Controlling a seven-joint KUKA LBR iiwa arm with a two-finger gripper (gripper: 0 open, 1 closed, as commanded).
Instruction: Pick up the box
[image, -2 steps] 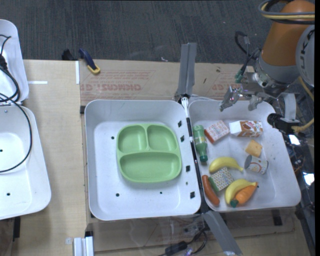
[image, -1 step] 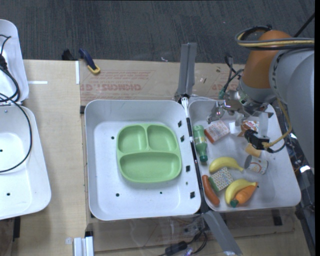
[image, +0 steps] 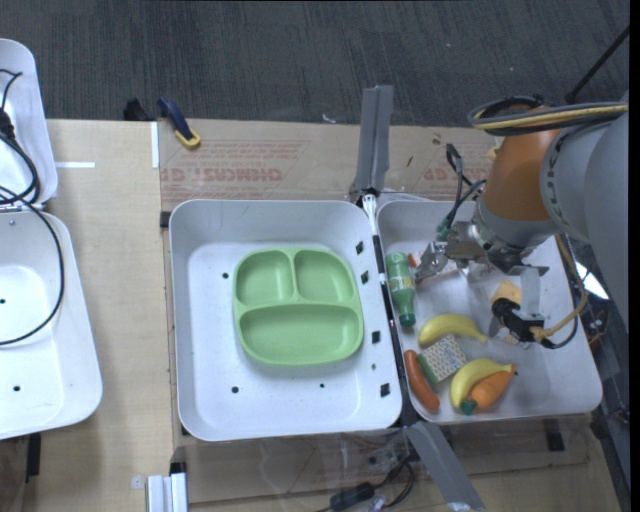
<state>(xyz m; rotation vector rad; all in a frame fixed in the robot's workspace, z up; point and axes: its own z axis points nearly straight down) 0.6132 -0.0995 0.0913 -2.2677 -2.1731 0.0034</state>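
The box (image: 443, 354) is small, with a grey and white speckled pattern, and lies low in the right bin (image: 560, 395). It sits between a yellow banana (image: 452, 327) above it and a red sausage-shaped toy (image: 421, 380) at its lower left. My gripper (image: 434, 263) hangs over the upper middle of the right bin, above and apart from the box, just right of a green bottle (image: 401, 288). Nothing shows in the gripper.
A second banana (image: 476, 377) and an orange carrot (image: 491, 390) lie right of the box. A yellow and white item (image: 506, 293) and black cabling (image: 515, 328) sit under the wrist. The left bin (image: 200, 380) holds a green divided plate (image: 297, 305).
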